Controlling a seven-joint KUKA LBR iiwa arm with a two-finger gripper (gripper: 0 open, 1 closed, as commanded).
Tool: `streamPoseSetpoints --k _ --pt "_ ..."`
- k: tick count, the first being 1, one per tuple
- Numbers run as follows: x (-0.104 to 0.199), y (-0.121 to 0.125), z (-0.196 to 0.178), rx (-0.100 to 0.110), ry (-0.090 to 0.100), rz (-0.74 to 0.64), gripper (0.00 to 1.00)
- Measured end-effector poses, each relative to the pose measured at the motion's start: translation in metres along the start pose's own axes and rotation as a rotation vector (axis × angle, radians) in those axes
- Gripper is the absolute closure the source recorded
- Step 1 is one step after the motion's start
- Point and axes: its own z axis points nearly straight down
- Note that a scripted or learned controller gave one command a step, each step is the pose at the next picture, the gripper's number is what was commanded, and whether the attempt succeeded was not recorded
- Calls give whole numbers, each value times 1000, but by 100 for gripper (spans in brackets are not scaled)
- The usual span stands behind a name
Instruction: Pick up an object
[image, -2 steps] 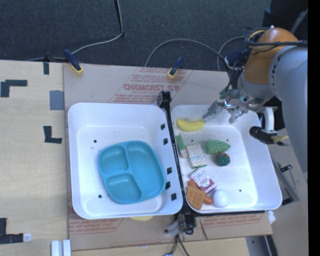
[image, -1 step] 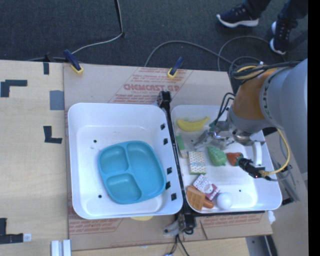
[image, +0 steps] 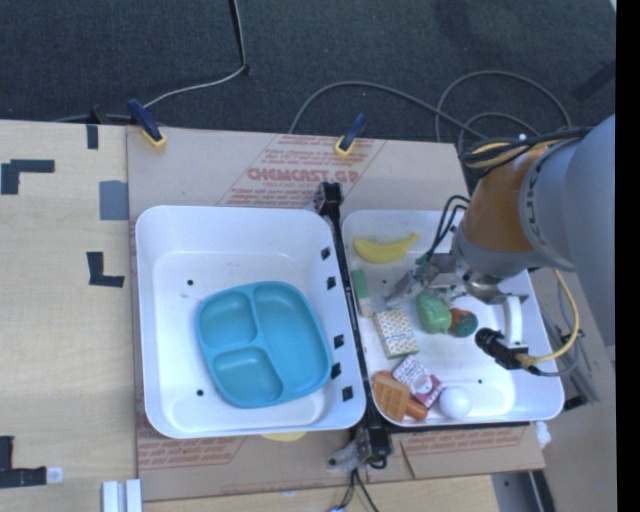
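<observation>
The right bin (image: 520, 405) holds several small items. A yellow banana (image: 383, 247) lies at its far left, and a green rounded toy (image: 435, 313) sits mid-bin with a red piece (image: 463, 323) against its right side. My gripper (image: 424, 279) hangs low over the bin, just above and left of the green toy, between it and the banana. The wrist and orange band (image: 497, 205) rise behind it to the right. I see nothing held in the gripper.
A tan cracker packet (image: 395, 331), a red-and-white wrapper (image: 417, 378), an orange block (image: 397, 397) and a white egg (image: 456, 402) lie in the right bin's near half. The left bin (image: 170, 240) holds a blue divided plate (image: 262, 342). Cables trail behind the bench.
</observation>
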Motion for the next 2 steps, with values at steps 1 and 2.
streamPoseSetpoints --k 1,2 --pt "-1 0 -10 0 -1 1 100" --pt "87 -9 -98 7 4 -2 100"
